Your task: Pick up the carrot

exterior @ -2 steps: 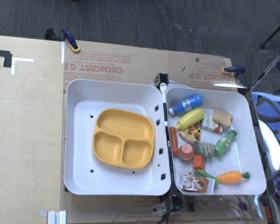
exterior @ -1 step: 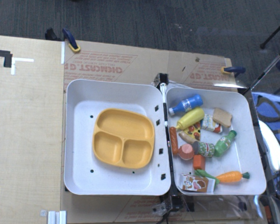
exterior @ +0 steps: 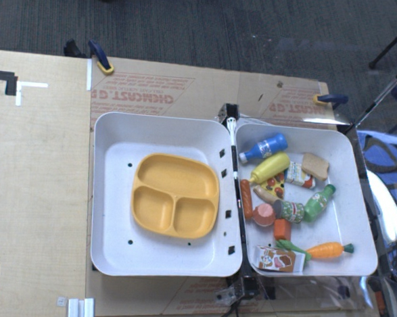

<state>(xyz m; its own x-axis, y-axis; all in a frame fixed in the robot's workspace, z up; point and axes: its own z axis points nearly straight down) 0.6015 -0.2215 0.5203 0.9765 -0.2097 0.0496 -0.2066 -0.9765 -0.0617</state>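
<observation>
So the yellow three-compartment plastic plate (exterior: 175,204) sits in the left shallow white bin (exterior: 104,249). The orange toy carrot (exterior: 326,251) lies near the right white bin's (exterior: 357,220) front edge, right of the small carton (exterior: 278,259).

Lab bench; clamped cardboard (exterior: 210,94), white bins (exterior: 107,202).

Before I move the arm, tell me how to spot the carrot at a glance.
Look in the right bin, the one crowded with toy food. Go to its near edge: the carrot lies flat there, right of the small carton. It is the only orange tapered piece, with a green top at one end.
</observation>
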